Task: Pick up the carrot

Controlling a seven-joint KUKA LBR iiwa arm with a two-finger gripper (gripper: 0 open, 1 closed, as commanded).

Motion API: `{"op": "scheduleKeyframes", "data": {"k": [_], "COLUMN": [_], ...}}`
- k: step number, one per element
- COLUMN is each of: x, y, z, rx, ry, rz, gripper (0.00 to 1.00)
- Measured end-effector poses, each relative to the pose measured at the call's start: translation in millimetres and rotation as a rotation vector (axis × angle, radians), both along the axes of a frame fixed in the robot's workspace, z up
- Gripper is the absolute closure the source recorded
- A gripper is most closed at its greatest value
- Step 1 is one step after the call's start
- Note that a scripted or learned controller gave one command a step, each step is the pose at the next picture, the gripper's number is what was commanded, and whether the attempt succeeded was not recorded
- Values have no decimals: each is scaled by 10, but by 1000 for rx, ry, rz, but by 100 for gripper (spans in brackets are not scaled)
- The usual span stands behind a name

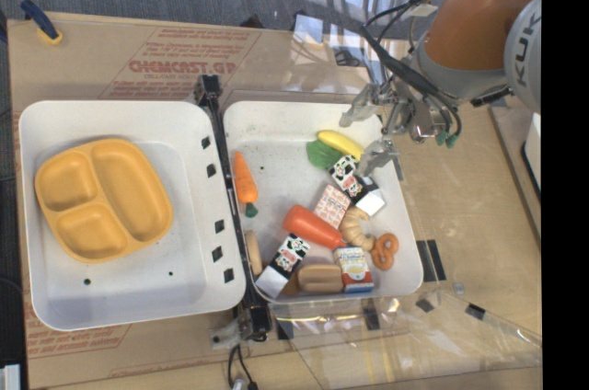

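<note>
**Camera view: carrot not yet picked up, gripper over the far corner of the right bin**

Camera view shows the carrot [244,181] lying on the floor of the right bin [276,117], close against its left wall and apart from the pile of toy food at the near right. Nothing is touching it. The gripper [391,135] hangs above the bin's upper right area, near the yellow banana [339,143] and well apart from the carrot; whether it is spread or pressed together cannot be told, and nothing is seen pinched in it. So the task looks barely begun: the reach across, the grasp and the lift all remain.

The carrot's long axis runs nearly up and down the picture, roughly parallel to the divider [221,186]. Its orange end points away from the viewer; its green top lies nearest.
</note>
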State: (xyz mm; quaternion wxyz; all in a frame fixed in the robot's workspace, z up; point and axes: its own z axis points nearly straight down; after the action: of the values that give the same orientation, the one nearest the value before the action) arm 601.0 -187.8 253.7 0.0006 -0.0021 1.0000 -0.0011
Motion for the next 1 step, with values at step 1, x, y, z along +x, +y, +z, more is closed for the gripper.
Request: {"op": "scheduleKeyframes", "data": {"k": [1], "x": [222], "y": [826], "z": [-1467], "rx": [8], "ry": [14], "rz": [-57], "gripper": [0]}}
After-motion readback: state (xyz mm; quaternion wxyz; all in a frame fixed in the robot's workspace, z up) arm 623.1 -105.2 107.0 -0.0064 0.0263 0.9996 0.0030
